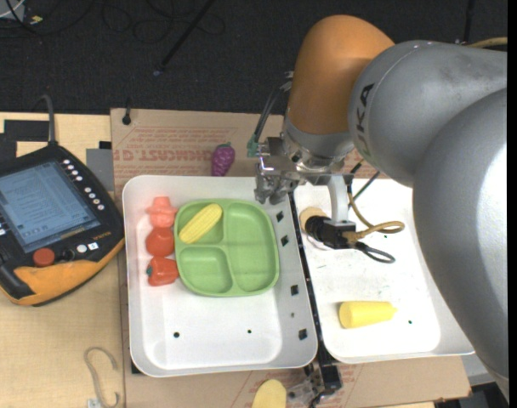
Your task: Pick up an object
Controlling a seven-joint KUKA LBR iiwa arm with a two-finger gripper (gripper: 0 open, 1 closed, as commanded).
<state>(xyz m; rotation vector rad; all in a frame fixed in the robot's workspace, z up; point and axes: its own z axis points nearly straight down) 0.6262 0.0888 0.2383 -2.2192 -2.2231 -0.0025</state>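
Camera view: a tan tabletop under a dark backdrop carries two white bins. Left bin: one green plate, one corn cob on it, three reddish toys beside. Right bin: one yellow wedge. End effector hangs over their divider, grip unreadable

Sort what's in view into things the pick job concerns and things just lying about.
For the job:
gripper
left bin, holding plate, corn, red toys
right bin, holding yellow wedge

Lying about, outside the bins:
pendant
purple toy
hook
yellow lump
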